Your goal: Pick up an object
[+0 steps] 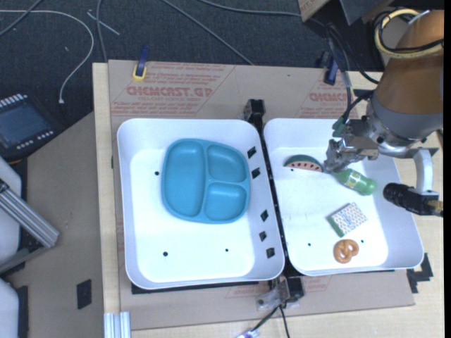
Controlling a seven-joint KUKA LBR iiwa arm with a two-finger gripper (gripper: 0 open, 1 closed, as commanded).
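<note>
Pincer (337,158) perhaps touching green bottle (356,181).

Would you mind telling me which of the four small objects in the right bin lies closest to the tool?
The green bottle, directly beneath the tool. The watermelon slice, patterned packet and pretzel all lie farther off.

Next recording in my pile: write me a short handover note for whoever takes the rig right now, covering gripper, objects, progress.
Gripper: low over the right white bin, at the end of the green plastic bottle; fingers hard to read, no grasp confirmed.
Right bin: watermelon slice toy beside the gripper, green bottle, small checkered square packet, brown pretzel toy near the front.
Left white bin: blue divided plastic plate.
Done: arm positioned by the bottle.
Left: secure one object and lift it.
</note>
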